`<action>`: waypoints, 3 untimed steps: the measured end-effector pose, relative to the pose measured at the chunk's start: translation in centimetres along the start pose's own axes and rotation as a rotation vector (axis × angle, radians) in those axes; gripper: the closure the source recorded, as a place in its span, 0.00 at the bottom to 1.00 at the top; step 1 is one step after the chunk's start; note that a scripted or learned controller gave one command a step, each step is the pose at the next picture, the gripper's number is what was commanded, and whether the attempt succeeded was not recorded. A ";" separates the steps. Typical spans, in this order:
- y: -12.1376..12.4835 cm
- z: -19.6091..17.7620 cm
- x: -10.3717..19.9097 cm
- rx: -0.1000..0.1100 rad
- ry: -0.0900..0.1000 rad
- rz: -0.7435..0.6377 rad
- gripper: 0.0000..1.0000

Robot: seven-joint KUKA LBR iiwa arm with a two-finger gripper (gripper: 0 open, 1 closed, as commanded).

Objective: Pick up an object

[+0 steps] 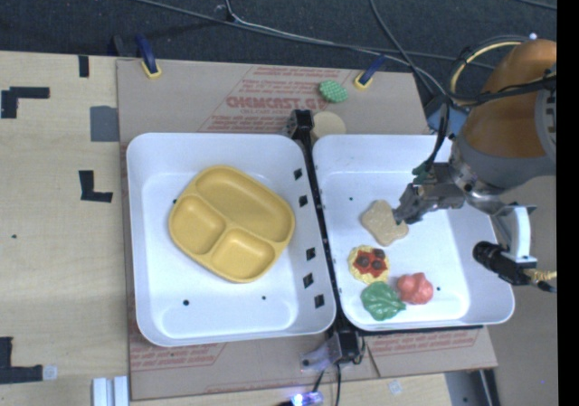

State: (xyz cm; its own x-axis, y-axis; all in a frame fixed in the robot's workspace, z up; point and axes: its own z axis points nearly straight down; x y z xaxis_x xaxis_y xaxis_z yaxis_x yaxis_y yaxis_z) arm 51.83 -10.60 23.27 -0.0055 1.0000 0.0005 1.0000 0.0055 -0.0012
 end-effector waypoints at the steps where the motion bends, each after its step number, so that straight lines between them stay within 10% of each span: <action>1: 1.0 1.1 5.7 0.001 0.000 0.000 1.00; 3: 2.6 0.1 15.4 0.001 0.000 -0.001 1.00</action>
State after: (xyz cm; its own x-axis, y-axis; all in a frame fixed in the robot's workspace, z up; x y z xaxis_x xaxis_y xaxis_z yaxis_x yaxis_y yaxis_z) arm 54.32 4.81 23.16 -0.0063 1.0000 0.0006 1.0000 0.0063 -0.0018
